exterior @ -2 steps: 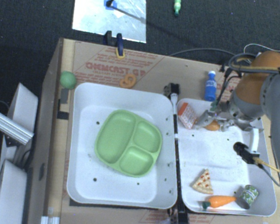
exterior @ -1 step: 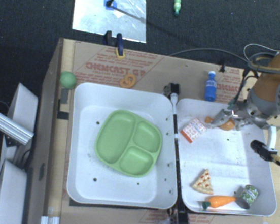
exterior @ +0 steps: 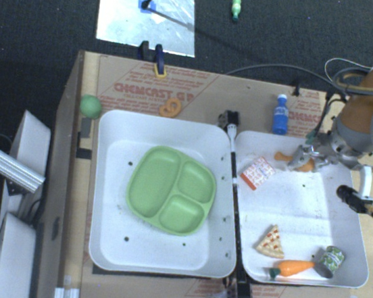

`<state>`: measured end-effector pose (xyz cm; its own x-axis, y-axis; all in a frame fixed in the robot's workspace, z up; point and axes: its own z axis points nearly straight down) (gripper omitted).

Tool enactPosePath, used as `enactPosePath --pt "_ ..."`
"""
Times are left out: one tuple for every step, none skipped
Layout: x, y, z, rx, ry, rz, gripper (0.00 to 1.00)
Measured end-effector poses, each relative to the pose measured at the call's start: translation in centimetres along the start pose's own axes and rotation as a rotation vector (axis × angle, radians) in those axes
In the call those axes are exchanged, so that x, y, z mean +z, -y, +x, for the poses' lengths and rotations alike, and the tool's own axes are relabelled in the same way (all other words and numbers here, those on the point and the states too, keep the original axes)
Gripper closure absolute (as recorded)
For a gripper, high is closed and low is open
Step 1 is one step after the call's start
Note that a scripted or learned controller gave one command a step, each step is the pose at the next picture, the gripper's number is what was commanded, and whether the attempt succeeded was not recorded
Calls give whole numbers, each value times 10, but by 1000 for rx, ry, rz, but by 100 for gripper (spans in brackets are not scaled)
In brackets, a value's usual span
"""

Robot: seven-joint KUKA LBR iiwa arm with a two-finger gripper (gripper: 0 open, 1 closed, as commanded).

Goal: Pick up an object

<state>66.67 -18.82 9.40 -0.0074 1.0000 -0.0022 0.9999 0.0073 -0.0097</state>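
Camera view. Landmark: right bin [exterior: 351, 231].
- Gripper [exterior: 306, 158]: over the right bin's far edge, low above an orange item [exterior: 286, 157]; finger opening and any grasp cannot be told.
- Red-and-white packet [exterior: 258, 172]: far-left part of the right bin.
- Pizza slice [exterior: 271, 242]: near part of the right bin.
- Carrot [exterior: 291, 268]: along the near rim, beside a green can [exterior: 330, 260].
- Blue bottle [exterior: 281, 114]: upright just beyond the right bin.
- Left bin [exterior: 109, 189]: alongside, holding a green divided plate [exterior: 171, 190].
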Motion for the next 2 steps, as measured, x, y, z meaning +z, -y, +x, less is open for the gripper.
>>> enactPosePath --pt "-110 18 45 2 -1 -16 100" --pt "-160 28 131 2 -4 -14 100"
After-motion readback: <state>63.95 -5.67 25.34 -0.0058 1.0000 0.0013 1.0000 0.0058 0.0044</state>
